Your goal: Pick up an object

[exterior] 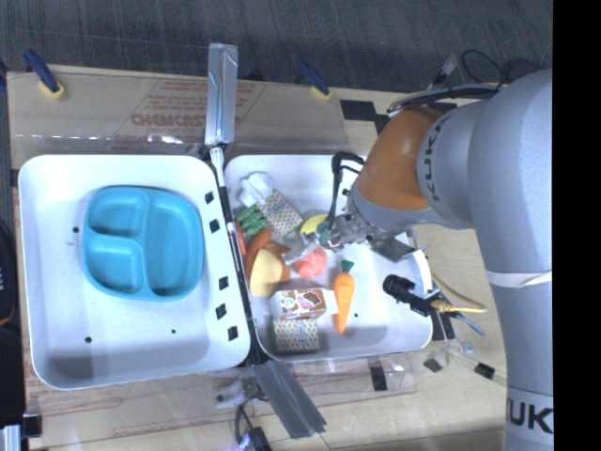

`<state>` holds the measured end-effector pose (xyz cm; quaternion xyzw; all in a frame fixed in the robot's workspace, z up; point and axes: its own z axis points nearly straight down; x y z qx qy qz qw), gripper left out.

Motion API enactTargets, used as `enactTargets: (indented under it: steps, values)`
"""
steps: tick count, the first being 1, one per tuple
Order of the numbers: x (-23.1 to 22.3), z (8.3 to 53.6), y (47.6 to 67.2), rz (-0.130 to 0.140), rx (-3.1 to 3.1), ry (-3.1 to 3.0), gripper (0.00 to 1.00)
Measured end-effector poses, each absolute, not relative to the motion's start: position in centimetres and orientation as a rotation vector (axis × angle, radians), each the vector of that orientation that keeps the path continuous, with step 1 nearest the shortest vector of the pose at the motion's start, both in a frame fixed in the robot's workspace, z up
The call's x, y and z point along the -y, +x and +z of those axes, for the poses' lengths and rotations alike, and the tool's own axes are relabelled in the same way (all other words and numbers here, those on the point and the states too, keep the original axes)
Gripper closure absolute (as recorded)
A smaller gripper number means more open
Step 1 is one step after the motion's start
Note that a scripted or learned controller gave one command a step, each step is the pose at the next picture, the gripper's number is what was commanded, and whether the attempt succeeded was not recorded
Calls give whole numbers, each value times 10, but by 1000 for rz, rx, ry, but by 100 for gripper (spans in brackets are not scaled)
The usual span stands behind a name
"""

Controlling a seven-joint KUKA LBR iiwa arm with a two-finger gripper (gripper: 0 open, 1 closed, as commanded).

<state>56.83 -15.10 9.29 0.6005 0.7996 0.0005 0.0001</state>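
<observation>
The right bin (376, 332) holds a pile of toy food: an orange carrot (343, 299), a pink piece (311, 264), a yellow-tan piece (267, 271), a printed carton (302, 304), a patterned packet (281, 213), a white bottle (254, 191) and green and orange pieces (254, 228). My gripper (331, 233) reaches down from the right into the middle of this bin, just above the pink piece and beside a yellow item (313, 224). The wrist hides its fingers.
The left bin (38, 252) holds a blue divided tray (144, 241). A raised divider (228, 242) separates the two bins. The arm (470, 167) covers the right bin's far right side.
</observation>
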Motion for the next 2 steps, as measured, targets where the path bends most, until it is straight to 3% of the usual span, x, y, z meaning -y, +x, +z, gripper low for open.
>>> enactTargets:
  steps: [1, 2]
  values:
    - [151, 102, 568, 0, -2516, 1882, 100]
    - [94, 229, 632, 2, -2478, 1928, 100]
